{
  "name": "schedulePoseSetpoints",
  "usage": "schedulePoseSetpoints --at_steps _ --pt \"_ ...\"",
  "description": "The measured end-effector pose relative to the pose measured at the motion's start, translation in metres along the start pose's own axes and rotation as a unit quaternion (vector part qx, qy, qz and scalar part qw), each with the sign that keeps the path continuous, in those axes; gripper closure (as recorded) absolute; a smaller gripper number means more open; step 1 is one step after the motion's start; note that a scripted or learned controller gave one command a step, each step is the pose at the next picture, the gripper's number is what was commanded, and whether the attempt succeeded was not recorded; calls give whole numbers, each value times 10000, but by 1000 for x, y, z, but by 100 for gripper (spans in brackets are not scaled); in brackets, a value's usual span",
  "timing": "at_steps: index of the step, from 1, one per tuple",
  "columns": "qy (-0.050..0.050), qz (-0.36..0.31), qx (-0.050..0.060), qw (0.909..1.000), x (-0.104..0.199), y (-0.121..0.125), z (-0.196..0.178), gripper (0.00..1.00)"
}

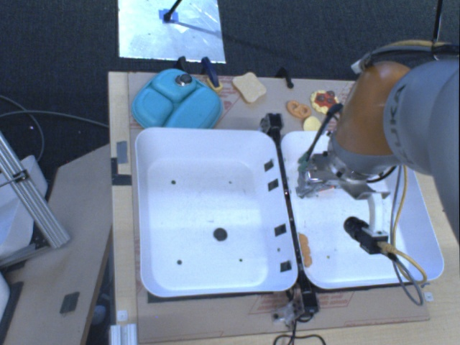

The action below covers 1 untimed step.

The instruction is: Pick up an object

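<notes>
The grey arm (424, 113) comes in from the right and hangs over the right bin (424, 254), its orange band (366, 110) bulking large above the wrist. From there the wrist tips down and toward the divider between the two bins, so the gripper (310, 182) sits low over the upper left part of the right bin, close beside its left wall. The metal at the tip is a small, glinting cluster seen from above, and whether it is spread or pressed together cannot be told from this slant; nothing can be made out held there. A black cable (316, 139) runs from the band down to the tip, and a black fitting (363, 236) with yellowish leads (402, 261) hangs below the wrist over the bin floor. In the right bin a small orange-brown object (305, 250) lies against the left wall, nearer the front edge and apart from the gripper. The left bin (154, 214) shows a dark round spot (220, 233) on its floor. Behind the bins, on the bench (122, 221), rest a blue sectioned tray (177, 100), a toast-shaped piece (249, 87), an orange pretzel-like piece (297, 109), a pale yellow piece (311, 123) and a red-and-yellow item (325, 99), all well clear of the gripper.
</notes>
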<state>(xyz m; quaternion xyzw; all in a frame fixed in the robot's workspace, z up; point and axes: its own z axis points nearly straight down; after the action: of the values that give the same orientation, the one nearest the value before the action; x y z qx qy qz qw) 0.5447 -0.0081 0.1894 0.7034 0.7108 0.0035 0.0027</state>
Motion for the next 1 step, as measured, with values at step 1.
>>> schedulePoseSetpoints --at_steps 1 --pt "2 16 47 10000 47 -36 5 100"
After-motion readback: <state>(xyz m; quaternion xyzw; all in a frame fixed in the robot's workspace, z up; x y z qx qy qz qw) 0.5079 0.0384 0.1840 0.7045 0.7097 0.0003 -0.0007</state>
